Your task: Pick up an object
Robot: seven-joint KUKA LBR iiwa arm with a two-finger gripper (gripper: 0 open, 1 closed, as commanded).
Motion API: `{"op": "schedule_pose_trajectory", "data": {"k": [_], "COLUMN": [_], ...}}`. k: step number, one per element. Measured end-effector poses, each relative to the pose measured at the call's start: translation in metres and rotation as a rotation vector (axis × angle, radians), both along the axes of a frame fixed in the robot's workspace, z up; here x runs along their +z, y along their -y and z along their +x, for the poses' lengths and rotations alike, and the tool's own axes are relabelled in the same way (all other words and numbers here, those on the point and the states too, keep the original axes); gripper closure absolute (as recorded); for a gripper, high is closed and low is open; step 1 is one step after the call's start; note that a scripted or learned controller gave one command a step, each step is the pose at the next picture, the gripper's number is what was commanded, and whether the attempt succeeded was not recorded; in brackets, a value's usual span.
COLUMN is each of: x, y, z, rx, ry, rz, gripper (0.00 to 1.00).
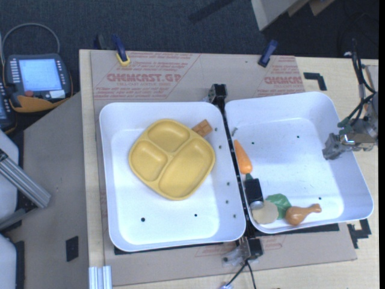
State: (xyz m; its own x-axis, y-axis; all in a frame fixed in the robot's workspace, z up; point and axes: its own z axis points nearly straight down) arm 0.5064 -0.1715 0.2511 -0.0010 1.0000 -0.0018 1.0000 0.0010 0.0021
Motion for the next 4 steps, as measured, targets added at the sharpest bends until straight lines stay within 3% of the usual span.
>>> {"op": "schedule_pose_trajectory", "data": {"k": [3,4], "x": [-0.008,-0.005], "y": [-0.144,-0.190], "z": [0.094,0.110], "rx": [0.004,0.005], "ry": [0.001,0.001], "rz": [0.001,0.003], "gripper": [1.00,1.00]}}
